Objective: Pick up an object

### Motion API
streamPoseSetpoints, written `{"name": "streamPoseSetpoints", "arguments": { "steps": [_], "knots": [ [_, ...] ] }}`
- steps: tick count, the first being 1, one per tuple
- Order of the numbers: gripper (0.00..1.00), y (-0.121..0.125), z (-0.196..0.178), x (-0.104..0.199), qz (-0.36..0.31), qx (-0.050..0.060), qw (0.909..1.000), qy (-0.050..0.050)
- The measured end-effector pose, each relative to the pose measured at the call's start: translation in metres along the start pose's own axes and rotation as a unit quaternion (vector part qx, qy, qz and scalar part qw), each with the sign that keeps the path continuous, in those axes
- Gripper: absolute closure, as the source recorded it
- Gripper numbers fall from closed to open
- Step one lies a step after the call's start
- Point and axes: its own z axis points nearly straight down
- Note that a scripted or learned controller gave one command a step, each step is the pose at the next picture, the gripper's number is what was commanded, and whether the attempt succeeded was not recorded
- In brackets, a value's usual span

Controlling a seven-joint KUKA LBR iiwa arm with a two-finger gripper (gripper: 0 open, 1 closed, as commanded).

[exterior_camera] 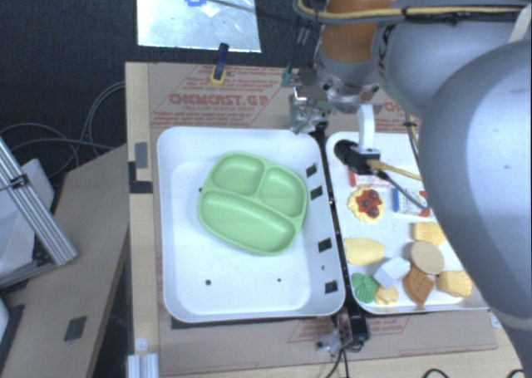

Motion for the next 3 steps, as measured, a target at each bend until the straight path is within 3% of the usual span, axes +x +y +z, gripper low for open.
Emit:
{"name": "streamPoseSetpoints", "arguments": {
  "steps": [1,3],
  "knots": [
    [1.0,-0.003,0.017,0.006,0.001,0.002,1.0,-0.001],
    [1.0,-0.002,0.003,0.014,0.0,0.002,1.0,-0.001]
  ]
}}
